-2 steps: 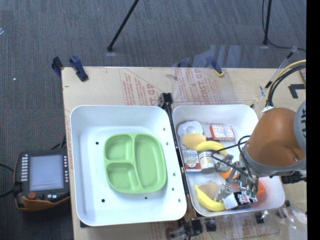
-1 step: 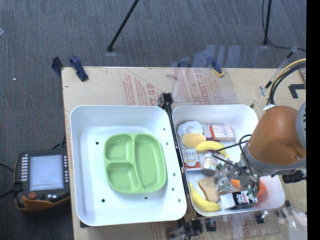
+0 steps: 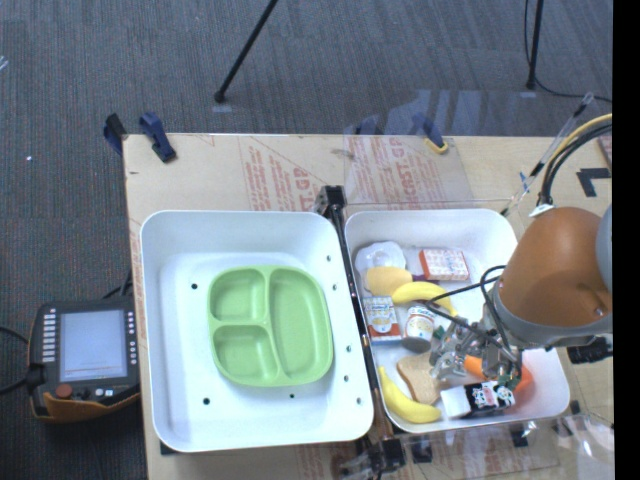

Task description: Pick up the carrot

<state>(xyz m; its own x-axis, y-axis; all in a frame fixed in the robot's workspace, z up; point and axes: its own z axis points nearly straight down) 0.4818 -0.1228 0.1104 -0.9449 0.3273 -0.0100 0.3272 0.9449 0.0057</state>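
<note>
The carrot (image 3: pixel 481 366) lies in the near right corner of the right bin (image 3: pixel 500 220), an orange shape mostly covered by the arm, with its red-orange end showing at the bin's right wall. My gripper (image 3: pixel 468 351) hangs low right over it, under the orange band of the arm (image 3: pixel 555 268). It is at or just above the carrot's left end. I cannot see whether it touches the carrot.
Packed around the carrot are a black-and-white carton (image 3: pixel 478 398), a toast slice (image 3: pixel 418 376), two bananas (image 3: pixel 405 400), a small can (image 3: pixel 420 323) and small boxes (image 3: pixel 443 264). The left bin (image 3: pixel 165 268) holds a green divided plate (image 3: pixel 270 325). A pendant (image 3: pixel 88 353) lies off the bench's left.
</note>
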